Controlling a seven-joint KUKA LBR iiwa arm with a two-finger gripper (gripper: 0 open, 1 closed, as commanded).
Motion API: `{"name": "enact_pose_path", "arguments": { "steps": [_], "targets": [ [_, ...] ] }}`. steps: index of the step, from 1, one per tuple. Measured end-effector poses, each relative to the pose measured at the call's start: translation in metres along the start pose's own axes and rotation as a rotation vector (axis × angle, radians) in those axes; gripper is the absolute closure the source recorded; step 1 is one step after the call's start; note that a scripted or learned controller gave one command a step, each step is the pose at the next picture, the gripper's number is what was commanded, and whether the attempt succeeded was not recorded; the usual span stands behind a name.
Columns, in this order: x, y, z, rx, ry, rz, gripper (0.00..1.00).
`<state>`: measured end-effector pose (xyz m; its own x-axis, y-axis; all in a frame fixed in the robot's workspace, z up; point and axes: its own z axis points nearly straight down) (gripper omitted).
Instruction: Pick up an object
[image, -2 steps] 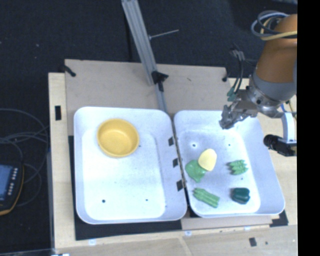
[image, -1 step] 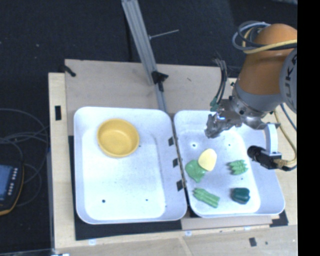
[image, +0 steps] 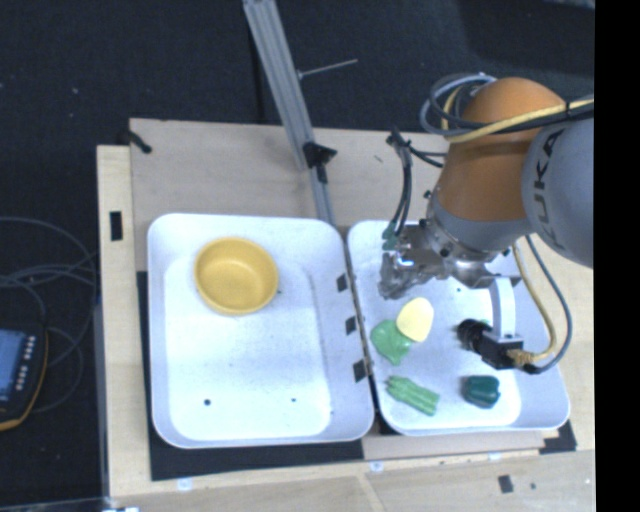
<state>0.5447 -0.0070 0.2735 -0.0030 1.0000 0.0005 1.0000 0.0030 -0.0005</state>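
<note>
Objects available for picking lay in the right bin (image: 545, 405), one of two shallow white bins set side by side on the bench (image: 220, 160). A pale yellow piece (image: 415, 320) rested near the bin's centre-left, touching or just overlapping a light green piece (image: 391, 342) on its lower left. A ridged green item (image: 414, 395) lay toward the front edge of the same bin, and a dark green block (image: 481, 391) sat to its right, apart from it. The left bin (image: 170, 400) held a yellow bowl (image: 237, 275), upright, in its upper left area and well apart from the other items. The arm (image: 495, 160), grey with an orange band, reached in from the right and hung over the right bin. The gripper (image: 398, 282) was positioned just above the pale yellow piece, close to the divider between the bins. Whether its fingers were spread or pressed together could not be determined from this angle, as the wrist body covered them, and no object was seen between them. A black fitting with cabling (image: 487, 343) hung from the wrist, over the bin to the right of the pale yellow piece. A grey metal post (image: 290, 100) rose at a slant behind the bins.
</note>
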Motion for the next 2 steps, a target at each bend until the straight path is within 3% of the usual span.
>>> {"name": "enact_pose_path", "arguments": {
  "steps": [2],
  "targets": [
    [0.094, -0.020, 0.026, 0.000, 0.000, 0.000, 1.00]
  ]
}}
